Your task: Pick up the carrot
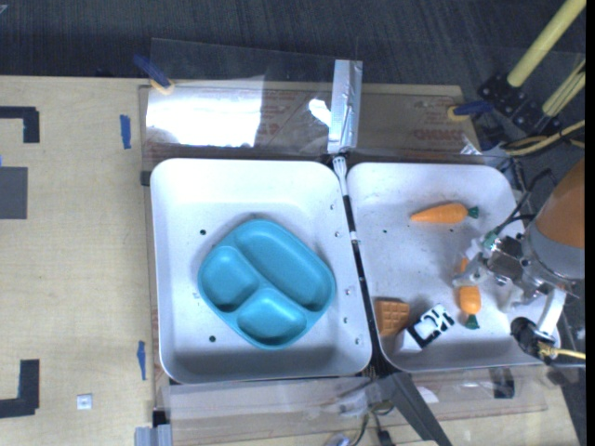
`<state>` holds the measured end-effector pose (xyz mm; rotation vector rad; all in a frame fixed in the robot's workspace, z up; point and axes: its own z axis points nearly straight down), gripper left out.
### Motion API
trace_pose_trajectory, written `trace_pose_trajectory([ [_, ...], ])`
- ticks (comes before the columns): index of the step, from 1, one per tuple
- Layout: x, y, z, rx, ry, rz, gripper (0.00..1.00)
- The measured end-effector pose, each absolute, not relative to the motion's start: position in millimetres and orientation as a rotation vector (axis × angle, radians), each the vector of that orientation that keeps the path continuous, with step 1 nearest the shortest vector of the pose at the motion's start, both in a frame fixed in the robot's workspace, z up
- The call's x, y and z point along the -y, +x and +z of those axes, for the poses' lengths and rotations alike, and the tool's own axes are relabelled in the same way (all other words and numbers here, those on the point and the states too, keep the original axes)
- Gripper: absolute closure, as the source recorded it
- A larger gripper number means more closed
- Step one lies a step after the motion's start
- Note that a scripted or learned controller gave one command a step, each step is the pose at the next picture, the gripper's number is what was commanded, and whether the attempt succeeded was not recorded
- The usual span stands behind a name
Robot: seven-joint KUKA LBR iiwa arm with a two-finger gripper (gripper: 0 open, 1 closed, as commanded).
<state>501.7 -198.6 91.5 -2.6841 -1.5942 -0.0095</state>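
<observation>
Resting in the right-hand bin (372, 186), the carrot (439, 215) lies on its side near the far wall, orange body pointing left and green stub to the right. It lies apart from everything else in that bin.

A second, smaller carrot (469, 302) sits nearer the front of the same bin, its green end pointing towards the front wall. To its left lie a black-and-white object (431, 325) and, further left against the dividing wall, a waffle-patterned orange piece (391, 317). These two are just beside each other.

The gripper (485, 260) is positioned at the right side of this bin, between the two carrots and closer to the smaller one. The fingers are seen as a cluster of metal and dark parts; it cannot be told whether they are spread or pressed together. Nothing is visibly pinched between them. The arm's orange band (565, 219) shows at the right edge of the view, above the gripper body.

The left-hand bin (177, 193) contains a blue divided plate (267, 281), set at a slant near the bin's centre, with three compartments.

Both bins sit side by side on the desk (65, 249), which carries black and blue tape marks on its left portion. A clear plastic sheet (242, 100) lies behind the bins.
</observation>
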Motion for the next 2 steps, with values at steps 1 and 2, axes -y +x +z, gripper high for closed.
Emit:
trace_pose_trajectory([
  [1, 201.1, 501.9, 101.4, 1.595, -2.694, -0.007, 1.0],
  [2, 154.8, 490.7, 200.7, 1.241, -2.886, 0.001, 1.0],
])
